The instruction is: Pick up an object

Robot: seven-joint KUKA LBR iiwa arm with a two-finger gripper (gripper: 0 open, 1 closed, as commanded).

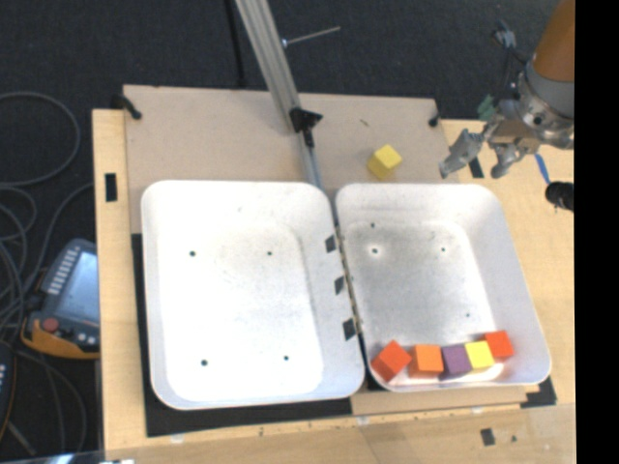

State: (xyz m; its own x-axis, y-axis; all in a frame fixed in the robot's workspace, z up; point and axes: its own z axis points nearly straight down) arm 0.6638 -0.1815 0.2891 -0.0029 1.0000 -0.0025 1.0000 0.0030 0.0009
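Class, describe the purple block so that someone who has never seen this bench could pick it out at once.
Start at the right bin, the one nearer the gripper. Along its near wall a row of five small blocks lies side by side. The purple block is the middle one, between an orange block and a yellow block, and the only purple thing there.

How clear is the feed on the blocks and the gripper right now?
Camera view: light is even and soft, with no glare on the right bin. The five blocks along its near wall are slightly soft but their colours read well. The gripper looks a bit blurred, and the yellow cube casts a faint shadow.
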